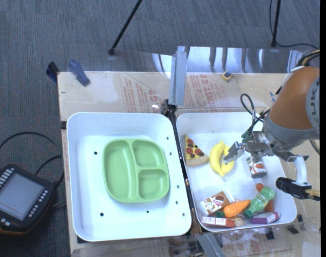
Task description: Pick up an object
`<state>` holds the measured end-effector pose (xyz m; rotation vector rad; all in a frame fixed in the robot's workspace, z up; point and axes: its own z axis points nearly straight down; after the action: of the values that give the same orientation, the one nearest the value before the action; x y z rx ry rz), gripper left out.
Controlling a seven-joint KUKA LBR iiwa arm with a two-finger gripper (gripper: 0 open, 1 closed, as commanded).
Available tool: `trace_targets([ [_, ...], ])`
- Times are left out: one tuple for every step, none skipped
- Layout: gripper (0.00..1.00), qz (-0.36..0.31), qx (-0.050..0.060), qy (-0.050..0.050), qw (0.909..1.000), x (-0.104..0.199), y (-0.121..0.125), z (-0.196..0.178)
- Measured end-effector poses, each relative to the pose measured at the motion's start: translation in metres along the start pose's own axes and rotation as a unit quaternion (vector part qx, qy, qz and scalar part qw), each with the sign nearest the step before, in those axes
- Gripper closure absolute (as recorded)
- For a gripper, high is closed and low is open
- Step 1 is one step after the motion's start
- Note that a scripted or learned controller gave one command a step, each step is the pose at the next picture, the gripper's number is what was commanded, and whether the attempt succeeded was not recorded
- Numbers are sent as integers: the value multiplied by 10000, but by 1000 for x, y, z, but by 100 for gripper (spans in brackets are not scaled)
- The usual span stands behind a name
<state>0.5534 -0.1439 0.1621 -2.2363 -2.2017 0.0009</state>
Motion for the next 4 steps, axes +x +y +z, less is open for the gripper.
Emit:
trace_targets([
  [0,-283,23,5,9996,44,-61,74],
  [100,-237,31,10,9997,42,-61,65],
  [0,-238,37,12,9997,42,-61,65],
  [0,104,10,-2,9999,-7,4,76],
])
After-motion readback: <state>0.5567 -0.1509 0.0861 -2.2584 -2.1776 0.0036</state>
